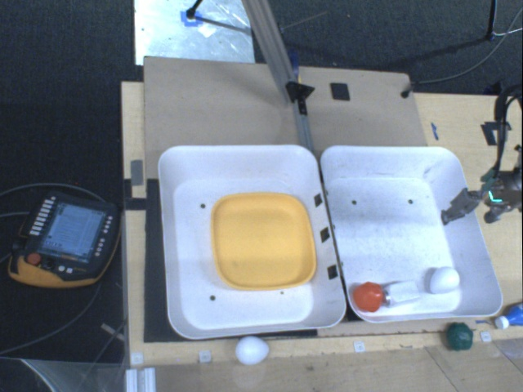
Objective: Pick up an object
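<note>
White egg (252,349) off bins' front edge, claw (458,209) over right bin's (384,178) rim, grip state unclear.

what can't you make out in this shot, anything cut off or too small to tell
- Gripper: at the right bin's right wall; too small and dark to tell its finger state.
- Arm: mostly cut off by the picture's right edge.
- Blue object: cut off by the right edge, unidentifiable.
- Pale item between the red ball and the white ball: blends into the bin, shape unclear.
- Pendant screen: text too small.
</note>
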